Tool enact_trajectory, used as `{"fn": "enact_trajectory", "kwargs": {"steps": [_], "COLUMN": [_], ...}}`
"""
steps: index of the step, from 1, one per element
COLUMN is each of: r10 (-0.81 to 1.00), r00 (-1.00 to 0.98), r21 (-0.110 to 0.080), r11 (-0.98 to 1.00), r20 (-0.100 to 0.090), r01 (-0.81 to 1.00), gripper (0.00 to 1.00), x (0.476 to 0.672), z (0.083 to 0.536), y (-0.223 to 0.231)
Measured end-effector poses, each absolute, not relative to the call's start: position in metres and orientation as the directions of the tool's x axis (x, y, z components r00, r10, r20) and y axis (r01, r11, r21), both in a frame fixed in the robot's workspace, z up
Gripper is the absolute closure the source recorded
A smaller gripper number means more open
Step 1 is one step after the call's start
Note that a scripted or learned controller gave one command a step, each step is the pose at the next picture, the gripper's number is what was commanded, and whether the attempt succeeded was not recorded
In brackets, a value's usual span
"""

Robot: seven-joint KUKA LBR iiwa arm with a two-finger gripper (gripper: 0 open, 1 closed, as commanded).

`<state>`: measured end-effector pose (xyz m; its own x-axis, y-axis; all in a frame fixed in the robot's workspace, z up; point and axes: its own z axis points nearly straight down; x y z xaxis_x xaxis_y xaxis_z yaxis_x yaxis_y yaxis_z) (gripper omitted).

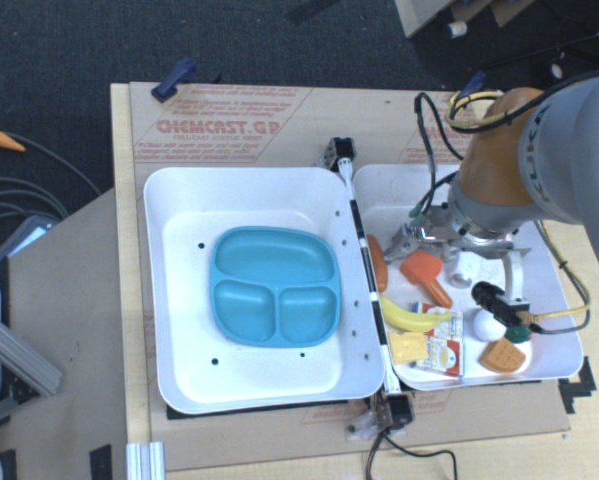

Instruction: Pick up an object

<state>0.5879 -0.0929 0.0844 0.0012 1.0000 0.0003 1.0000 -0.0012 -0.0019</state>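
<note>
On the brown desk [229, 118] ringed by dark carpet sit two white bins; the left bin [169, 268] holds a blue tray [274, 286]. At three o'clock, toy food [424, 273] crowds the right bin [554, 358]; the arm's bulk probably hides the claw [441, 240], so its grip cannot be judged
</note>
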Motion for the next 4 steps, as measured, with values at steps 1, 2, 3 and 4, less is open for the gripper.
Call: {"fn": "enact_trajectory", "kwargs": {"steps": [1,2,3,4], "r10": [1.000,1.000,1.000,1.000], "r00": [0.001,0.001,0.002,-0.001], "r21": [0.001,0.000,0.001,0.001], "r11": [-0.001,-0.001,-0.002,0.001], "r20": [0.000,0.001,0.000,0.000], "r01": [1.000,1.000,1.000,1.000], "gripper": [1.00,0.00,1.00,1.00], "x": [0.589,0.588,0.589,0.602], "z": [0.095,0.094,0.104,0.203], "y": [-0.093,-0.093,-0.092,-0.045]}}
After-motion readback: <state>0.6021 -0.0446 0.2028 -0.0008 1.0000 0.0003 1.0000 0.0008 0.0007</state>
